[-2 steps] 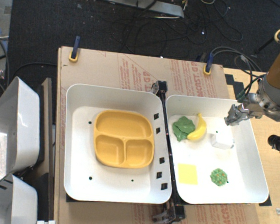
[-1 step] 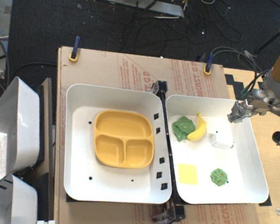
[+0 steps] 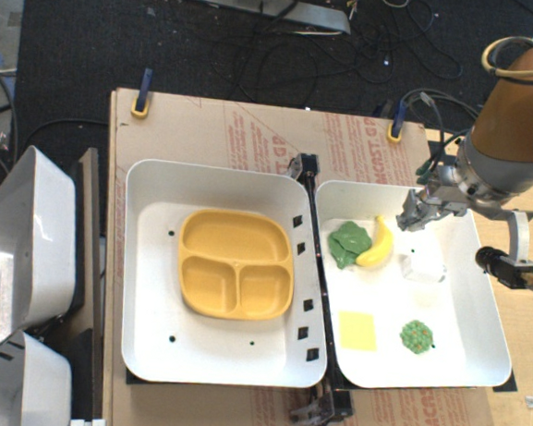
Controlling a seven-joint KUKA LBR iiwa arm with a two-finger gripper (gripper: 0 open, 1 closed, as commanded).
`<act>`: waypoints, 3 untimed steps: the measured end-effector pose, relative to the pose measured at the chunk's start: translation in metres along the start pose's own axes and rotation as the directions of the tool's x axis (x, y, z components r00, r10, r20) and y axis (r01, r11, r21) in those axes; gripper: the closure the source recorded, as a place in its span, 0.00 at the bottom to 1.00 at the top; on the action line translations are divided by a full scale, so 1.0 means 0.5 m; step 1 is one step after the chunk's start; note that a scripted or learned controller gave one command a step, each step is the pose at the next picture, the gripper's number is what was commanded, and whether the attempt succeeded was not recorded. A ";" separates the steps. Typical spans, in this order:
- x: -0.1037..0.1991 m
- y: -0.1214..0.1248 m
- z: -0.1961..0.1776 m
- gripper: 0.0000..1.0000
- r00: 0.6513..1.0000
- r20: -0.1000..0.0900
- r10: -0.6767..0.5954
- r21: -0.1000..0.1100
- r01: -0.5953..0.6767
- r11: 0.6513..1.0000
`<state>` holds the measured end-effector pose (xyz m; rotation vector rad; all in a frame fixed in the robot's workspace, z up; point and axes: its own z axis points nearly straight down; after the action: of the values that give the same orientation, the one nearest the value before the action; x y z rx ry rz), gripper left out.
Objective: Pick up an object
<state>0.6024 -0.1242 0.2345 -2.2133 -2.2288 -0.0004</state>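
Observation:
In the right bin [image 3: 481,300] lie a yellow banana [image 3: 378,244], a green leafy piece [image 3: 348,242] touching its left side, a flat yellow square [image 3: 357,330], a small green round piece [image 3: 417,337] and a clear, hard-to-see cup [image 3: 424,265]. My gripper [image 3: 417,213] hangs over the bin's upper middle, just right of and above the banana's tip. Nothing shows between its fingers.
The left bin [image 3: 141,271] holds a yellow three-compartment tray [image 3: 236,263]. A black divider with clips [image 3: 311,258] runs between the bins. A black fitting [image 3: 501,265] sticks in at the right edge. White tubs [image 3: 17,251] stand at far left.

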 end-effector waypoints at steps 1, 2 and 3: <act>0.091 0.027 0.016 1.00 1.000 0.001 0.002 0.000 -0.002 1.000; 0.186 0.026 0.024 1.00 1.000 0.001 0.003 0.001 -0.003 1.000; 0.289 0.043 -0.001 1.00 1.000 0.000 0.001 -0.003 -0.001 1.000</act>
<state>0.6229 0.0205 0.2348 -2.2153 -2.2293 -0.0031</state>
